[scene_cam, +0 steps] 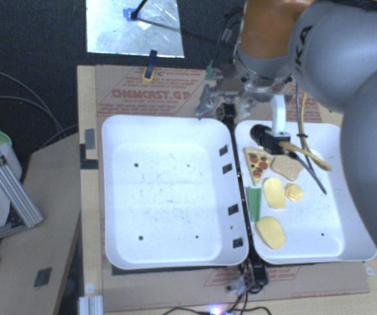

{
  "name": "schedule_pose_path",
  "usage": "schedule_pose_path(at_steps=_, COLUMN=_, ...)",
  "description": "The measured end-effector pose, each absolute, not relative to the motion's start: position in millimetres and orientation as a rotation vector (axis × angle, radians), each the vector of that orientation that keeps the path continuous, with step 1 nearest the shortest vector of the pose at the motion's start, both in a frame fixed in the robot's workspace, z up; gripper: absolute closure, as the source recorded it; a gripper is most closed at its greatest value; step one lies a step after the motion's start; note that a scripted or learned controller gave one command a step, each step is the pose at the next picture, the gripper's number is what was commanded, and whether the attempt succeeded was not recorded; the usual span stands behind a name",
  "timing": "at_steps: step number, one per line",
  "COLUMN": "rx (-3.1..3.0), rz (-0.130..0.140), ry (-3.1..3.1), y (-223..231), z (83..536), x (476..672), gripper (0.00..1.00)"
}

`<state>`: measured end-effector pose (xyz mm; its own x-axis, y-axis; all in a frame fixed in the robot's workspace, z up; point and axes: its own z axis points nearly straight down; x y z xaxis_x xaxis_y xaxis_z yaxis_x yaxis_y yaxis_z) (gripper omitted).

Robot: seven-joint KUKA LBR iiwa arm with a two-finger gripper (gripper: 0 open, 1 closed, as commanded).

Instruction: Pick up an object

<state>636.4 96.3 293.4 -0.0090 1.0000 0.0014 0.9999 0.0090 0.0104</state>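
No single object is named, so the likeliest pick is the pizza slice (256,164), the thing closest to the gripper. It lies flat in the right bin (319,231), at the far left, just beside the wall shared with the left bin (165,202). Its broad crust edge faces the bin's far side and its tip points to the near side, so the long axis runs roughly along that shared wall, leaning a little. A cracker (287,168) lies just beside it on the right, and a green strip (254,203) starts at its tip. Yellow pieces (273,193) sit close by towards the near side, so there is little room around it.

The gripper (219,105) hangs over the far rim where the two bins meet, apart from every object. I cannot tell whether it is open or closed, and I see nothing in it. I judge this to be the approach step, with no grasp begun. The next move calls for coming over the slice, then descending to close across its narrow width, clear of the cracker
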Motion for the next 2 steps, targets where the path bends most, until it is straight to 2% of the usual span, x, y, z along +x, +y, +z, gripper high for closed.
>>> schedule_pose_path(at_steps=1, rx=2.216, rz=-0.004, ry=2.234, y=134, z=278, x=547.7, gripper=0.0)
schedule_pose_path(at_steps=2, rx=2.228, rz=-0.01, ry=2.218, y=78, z=178, x=577.7, gripper=0.0)
